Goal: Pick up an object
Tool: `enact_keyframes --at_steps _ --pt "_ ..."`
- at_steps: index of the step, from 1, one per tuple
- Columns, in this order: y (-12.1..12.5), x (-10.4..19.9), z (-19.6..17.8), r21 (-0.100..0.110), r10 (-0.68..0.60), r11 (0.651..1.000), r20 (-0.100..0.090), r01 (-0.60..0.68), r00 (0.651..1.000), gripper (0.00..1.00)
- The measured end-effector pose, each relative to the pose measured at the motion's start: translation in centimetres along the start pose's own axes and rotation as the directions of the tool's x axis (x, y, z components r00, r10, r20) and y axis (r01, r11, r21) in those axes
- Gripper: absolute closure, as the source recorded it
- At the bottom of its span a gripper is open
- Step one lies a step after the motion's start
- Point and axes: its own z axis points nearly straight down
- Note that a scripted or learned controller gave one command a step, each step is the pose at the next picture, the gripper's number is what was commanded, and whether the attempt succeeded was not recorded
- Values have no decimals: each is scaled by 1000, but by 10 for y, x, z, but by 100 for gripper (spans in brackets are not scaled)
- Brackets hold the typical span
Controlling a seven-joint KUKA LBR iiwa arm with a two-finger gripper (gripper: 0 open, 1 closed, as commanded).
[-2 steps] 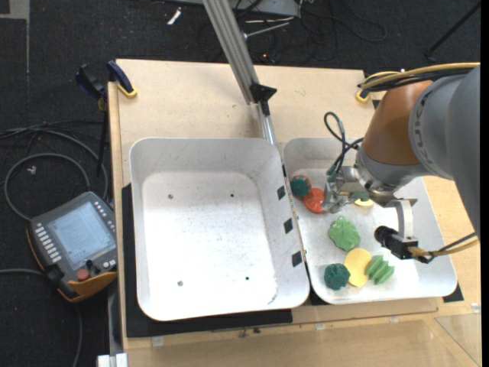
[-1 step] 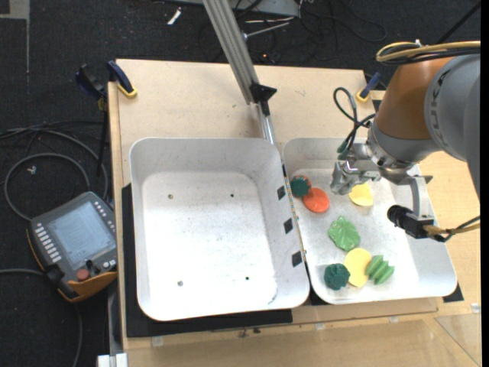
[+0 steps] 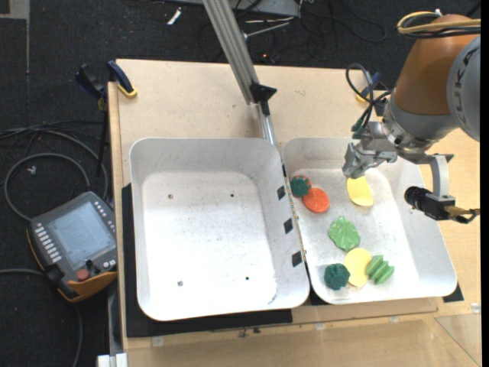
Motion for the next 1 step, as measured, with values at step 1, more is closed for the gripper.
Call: enact_keyframes --at_steps 1 --pt "1 0 -9 5 0 1000 -1 0 1000 100"
